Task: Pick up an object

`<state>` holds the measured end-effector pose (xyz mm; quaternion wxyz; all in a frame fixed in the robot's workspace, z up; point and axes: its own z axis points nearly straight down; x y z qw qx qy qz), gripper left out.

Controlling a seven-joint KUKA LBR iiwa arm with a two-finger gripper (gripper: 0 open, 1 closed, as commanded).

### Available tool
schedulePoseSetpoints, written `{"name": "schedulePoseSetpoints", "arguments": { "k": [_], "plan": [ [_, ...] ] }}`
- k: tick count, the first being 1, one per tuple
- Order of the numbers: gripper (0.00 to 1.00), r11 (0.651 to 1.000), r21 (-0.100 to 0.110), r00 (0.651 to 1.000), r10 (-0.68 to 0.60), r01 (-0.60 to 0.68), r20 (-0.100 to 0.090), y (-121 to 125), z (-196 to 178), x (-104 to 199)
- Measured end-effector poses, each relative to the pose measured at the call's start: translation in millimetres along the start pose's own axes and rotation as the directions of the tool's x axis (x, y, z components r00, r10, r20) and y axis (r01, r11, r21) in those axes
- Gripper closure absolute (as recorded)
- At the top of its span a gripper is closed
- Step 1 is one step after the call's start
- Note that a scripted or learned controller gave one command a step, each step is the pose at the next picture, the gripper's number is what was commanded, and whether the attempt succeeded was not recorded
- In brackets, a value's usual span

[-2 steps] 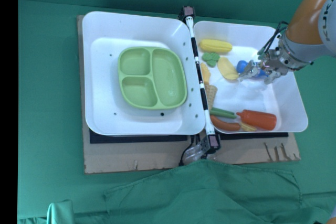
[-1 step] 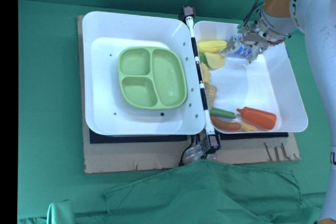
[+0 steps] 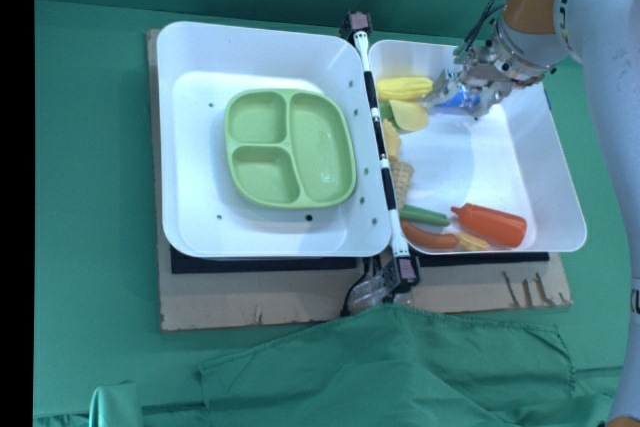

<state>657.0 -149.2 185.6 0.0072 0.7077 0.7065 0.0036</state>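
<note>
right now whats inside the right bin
Toy food: corn, a yellow piece, a cone, a green bean, a sausage and a ketchup bottle. The end effector covers part of a blue item.

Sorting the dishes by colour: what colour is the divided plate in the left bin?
Light green, seen clearly in the camera view: the divided plate lies in the left bin.

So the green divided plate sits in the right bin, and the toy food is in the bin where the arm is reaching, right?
Not quite. The camera view shows the green divided plate in the left bin, alone. The toy food does lie in the right bin, where the gripper is reaching.
</note>
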Motion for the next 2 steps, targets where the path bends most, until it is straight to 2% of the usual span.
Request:
{"name": "schedulePoseSetpoints", "arguments": {
  "k": [1, 2],
  "plan": [
    [0.0, 1.0, -0.002, 1.0, 0.003, -0.003, 0.002, -41, -1, 15],
    [0.0, 1.0, 0.018, 1.0, 0.005, -0.005, -0.005, -129, -8, 19]
  ]
}}
